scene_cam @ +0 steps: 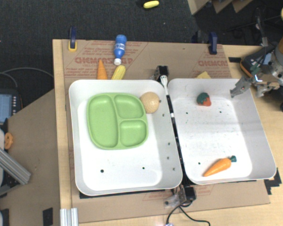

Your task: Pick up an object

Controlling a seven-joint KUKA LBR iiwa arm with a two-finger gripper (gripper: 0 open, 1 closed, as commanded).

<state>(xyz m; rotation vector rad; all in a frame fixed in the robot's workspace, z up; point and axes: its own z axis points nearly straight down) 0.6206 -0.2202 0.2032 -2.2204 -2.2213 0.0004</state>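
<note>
Your gripper (237,91) hung at the far right edge of the right bin (254,140), up near its top corner, arm coming in from the right. Whether the pincer was spread or pressed together, I could not tell; the tip was too small and blurred, and nothing showed pinched in it.

Closest candidate was the strawberry (203,99): it sat in the upper part of the right bin, to the left of the gripper and at about the same height in the view, apart from it. Small, roundish, red body with a green cap on its upper left side. No real long axis, so in my judgement approach angle mattered little there.

The other option was the carrot (219,166), low in the same bin near the bottom rim, well apart from the gripper, below it and a bit left. Orange, tapered, green stub at the right end. Its long axis ran low-left to upper-right, so you would likely have needed to close across that line, not along it.

The left bin (80,126) held a green divided plate (117,120) with a tan ball (150,101) touching its upper right corner; both farther off, across the divider.

Judgement: strawberry was the shorter reach.
</note>
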